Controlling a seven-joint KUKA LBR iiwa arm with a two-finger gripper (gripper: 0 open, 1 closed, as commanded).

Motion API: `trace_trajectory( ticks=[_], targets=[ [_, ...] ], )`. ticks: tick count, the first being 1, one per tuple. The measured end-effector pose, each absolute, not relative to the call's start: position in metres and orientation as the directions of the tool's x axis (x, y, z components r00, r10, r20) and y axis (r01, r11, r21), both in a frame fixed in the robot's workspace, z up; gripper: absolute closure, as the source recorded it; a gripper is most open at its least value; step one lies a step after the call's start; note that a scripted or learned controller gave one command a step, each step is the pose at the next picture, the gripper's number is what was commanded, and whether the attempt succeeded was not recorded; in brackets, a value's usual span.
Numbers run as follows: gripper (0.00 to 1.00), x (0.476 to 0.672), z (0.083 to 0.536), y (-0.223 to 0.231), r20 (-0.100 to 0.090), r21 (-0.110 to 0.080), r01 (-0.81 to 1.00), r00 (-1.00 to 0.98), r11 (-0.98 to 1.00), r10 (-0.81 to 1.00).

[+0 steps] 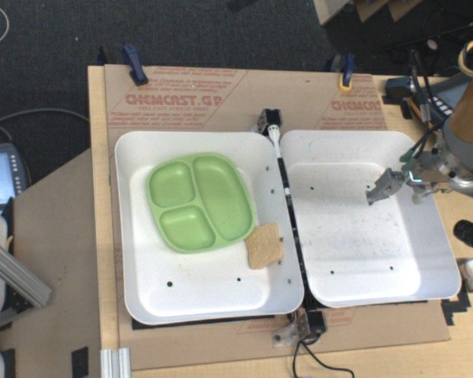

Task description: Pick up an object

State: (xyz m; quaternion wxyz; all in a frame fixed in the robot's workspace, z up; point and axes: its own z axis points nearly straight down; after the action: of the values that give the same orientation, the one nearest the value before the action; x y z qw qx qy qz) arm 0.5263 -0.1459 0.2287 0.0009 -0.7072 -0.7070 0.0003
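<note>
A green divided plate (199, 203) lies in the left bin (142, 290), toward its back. A tan, square, toast-like piece (264, 246) rests beside the plate's front right corner, touching its rim. My gripper (402, 190) hangs over the right part of the right bin (363, 290), far from both objects. Its fingers (383, 187) are spread open and nothing sits between them.
A black divider rail (288, 211) runs between the two bins. Blue and yellow clamps (134, 63) hold the cardboard sheet at the back. Cables and dark fixtures (410, 93) crowd the back right near the arm.
</note>
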Motion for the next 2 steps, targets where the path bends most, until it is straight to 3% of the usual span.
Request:
trace_trajectory(
  ticks=[1,2],
  targets=[
    [0.0,0.511,0.376,-0.133,-0.004,0.019,1.0,-0.003,0.003,1.0],
    [0.0,0.48,0.526,-0.109,-0.003,0.022,1.0,-0.003,0.003,1.0]
  ],
)
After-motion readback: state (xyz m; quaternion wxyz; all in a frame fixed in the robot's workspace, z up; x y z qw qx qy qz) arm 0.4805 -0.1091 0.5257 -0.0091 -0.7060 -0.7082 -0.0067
